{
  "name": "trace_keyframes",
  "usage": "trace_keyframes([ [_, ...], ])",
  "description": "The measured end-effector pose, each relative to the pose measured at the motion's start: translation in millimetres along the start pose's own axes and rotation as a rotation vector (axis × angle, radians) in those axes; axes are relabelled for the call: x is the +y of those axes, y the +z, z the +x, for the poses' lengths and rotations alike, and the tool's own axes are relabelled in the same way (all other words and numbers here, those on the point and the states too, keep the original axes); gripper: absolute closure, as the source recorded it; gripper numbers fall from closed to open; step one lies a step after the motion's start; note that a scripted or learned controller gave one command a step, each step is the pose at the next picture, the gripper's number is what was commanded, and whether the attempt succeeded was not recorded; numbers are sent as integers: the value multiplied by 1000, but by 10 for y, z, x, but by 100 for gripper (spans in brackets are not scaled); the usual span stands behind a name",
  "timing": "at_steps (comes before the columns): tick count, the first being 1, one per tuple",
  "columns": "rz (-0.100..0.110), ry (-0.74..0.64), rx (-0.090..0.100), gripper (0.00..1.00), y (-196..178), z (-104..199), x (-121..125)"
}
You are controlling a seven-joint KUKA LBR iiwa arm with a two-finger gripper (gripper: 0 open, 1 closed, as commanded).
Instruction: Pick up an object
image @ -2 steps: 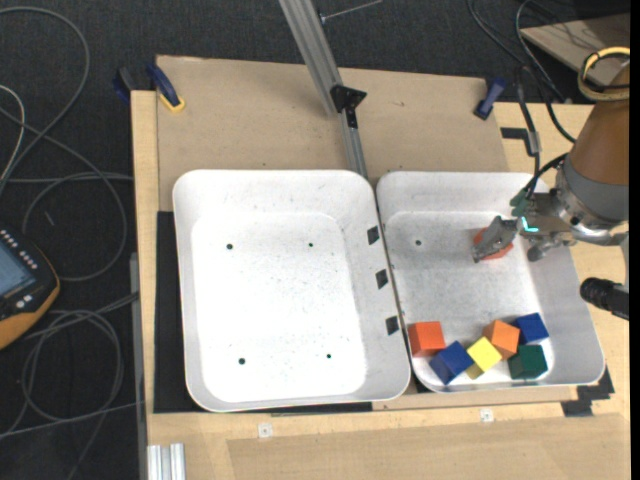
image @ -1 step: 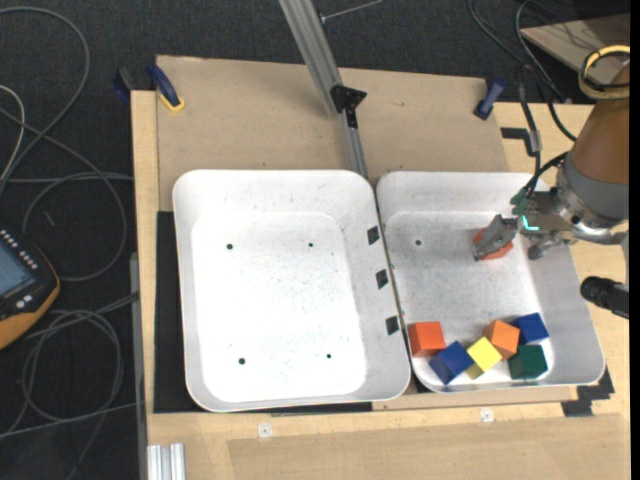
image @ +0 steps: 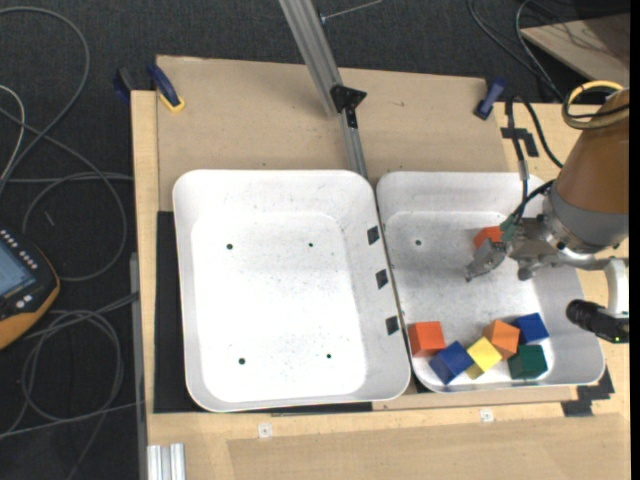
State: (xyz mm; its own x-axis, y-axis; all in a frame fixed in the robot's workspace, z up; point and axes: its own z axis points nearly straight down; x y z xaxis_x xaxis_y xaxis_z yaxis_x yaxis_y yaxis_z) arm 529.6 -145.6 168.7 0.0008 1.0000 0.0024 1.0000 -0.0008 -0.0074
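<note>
In the right bin (image: 440, 208), my gripper (image: 483, 261) hangs over the middle of the floor, the arm reaching in from the right. A small orange-red piece (image: 487, 236) shows right against the gripper's upper left side; whether it is held or just lies beside it is unclear. Along the bin's front edge lie several blocks: an orange block (image: 427, 336), a blue block (image: 450, 360), a yellow block (image: 484, 353), a second orange block (image: 504, 335), another blue block (image: 531, 326) and a green block (image: 528, 362).
The left bin (image: 200, 268) lies beside the right one, with only dark dots on its floor. A slanted metal bar (image: 320, 58) runs from the top down to the gap between the bins. Cables lie left of the bench.
</note>
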Motion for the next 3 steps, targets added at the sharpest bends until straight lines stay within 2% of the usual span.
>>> trace_keyframes([
  [1, 1, -1, 1, 0, 576, 99, -42],
  [2, -3, -1, 0, 0, 703, 105, -45],
  [3, -8, -2, -1, 100, 584, 105, -33],
])
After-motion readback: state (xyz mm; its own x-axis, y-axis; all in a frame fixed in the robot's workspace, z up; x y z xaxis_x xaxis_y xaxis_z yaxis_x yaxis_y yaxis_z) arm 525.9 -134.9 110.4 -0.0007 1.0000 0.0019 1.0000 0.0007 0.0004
